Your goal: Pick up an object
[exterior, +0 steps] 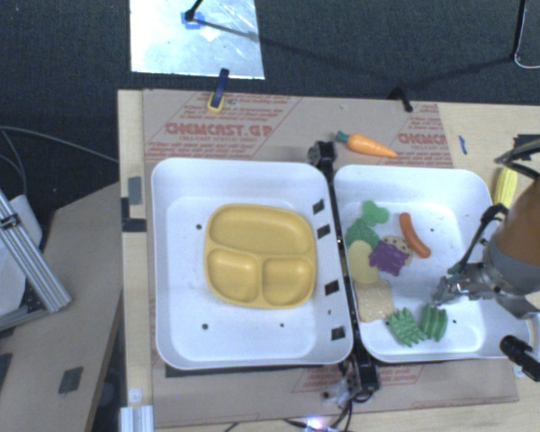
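Observation:
The right bin holds several toy foods. There is a green broccoli piece, an orange sausage, a purple grape bunch, a pale yellow piece, a beige slice and two green ridged pieces. My gripper hangs low over the bin's right half, just above and to the right of the green ridged pieces. I see nothing held in it.
The left bin carries a yellow divided plate. A toy carrot lies on the cardboard behind the bins. A yellow corn piece sits outside the right bin's far right rim. A black divider runs between the bins.

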Robot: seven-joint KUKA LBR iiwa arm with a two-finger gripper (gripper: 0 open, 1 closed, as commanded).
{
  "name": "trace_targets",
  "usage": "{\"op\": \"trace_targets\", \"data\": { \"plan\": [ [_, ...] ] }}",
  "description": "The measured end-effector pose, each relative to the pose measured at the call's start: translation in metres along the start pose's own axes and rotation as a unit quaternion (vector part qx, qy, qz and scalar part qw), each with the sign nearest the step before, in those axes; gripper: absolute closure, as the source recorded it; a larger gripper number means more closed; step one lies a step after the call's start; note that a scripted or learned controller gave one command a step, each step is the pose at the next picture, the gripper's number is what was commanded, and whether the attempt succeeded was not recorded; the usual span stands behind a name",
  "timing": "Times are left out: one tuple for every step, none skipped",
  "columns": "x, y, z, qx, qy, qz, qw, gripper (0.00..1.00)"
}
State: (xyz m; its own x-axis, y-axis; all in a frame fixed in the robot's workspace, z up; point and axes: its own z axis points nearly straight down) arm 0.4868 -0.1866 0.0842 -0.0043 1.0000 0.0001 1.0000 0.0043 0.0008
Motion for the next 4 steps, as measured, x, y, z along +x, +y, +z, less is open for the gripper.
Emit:
{"op": "trace_targets", "data": {
  "plan": [
    [0.013,0.000,0.000,0.000,0.000,0.000,1.0000,1.00],
    [0.026,0.000,0.000,0.000,0.000,0.000,1.0000,1.00],
    [-0.023,0.000,-0.001,-0.001,-0.002,0.003,1.0000,1.00],
    [0.018,0.000,0.000,0.000,0.001,-0.001,1.0000,1.00]
  ]
}}
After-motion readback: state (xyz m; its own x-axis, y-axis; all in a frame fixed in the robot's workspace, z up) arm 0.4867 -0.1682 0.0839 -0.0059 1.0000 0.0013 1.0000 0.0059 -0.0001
